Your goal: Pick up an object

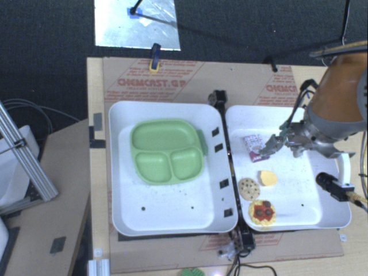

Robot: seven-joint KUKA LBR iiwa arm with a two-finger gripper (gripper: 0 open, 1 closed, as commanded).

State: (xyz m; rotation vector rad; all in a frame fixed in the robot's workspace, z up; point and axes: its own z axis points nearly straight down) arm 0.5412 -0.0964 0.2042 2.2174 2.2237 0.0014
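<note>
In the right bin point(299, 209) lie a pink and white packet point(251, 145), a yellow wedge point(267, 178), a brown cookie point(248, 188) and a round yellow piece with red spots point(263, 211). My gripper point(271, 146) reaches in from the right and hangs low at the packet's right edge. I cannot tell whether it touches the packet. Nothing is seen lifted off the bin floor. The wedge, cookie and red-spotted piece lie in front of the gripper, apart from it.
The left bin point(123, 211) holds a green divided plate point(168, 151). A black divider with clips point(224, 154) runs between the bins. The grey and orange arm point(342, 96) covers the right bin's far right corner. A black part point(330, 187) sticks out near the right wall.
</note>
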